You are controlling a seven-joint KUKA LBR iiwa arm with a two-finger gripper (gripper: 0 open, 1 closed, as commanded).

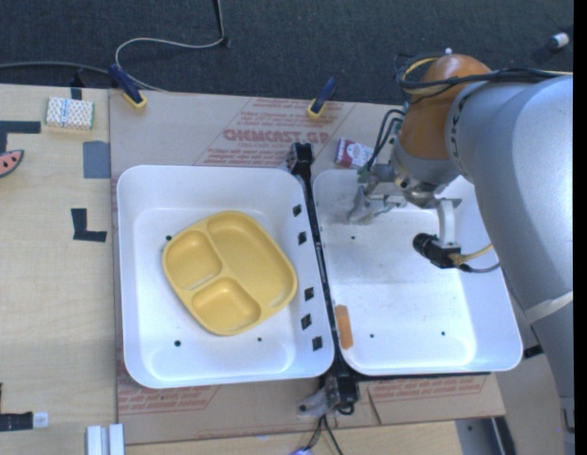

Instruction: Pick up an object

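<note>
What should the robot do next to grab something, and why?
Probably move the pincer toward the near edge of the right bin, over the small orange piece. The pincer sits at the bin's far end with nothing seen between its fingers, and the orange piece is the closest loose thing there.

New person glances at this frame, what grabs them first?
Probably the yellow plate, a three-compartment tray lying flat in the left bin. Next, the big grey arm filling the right side, its tool down over the far end of the right bin. A small orange piece sits at that bin's near-left edge, by the divider.
</note>
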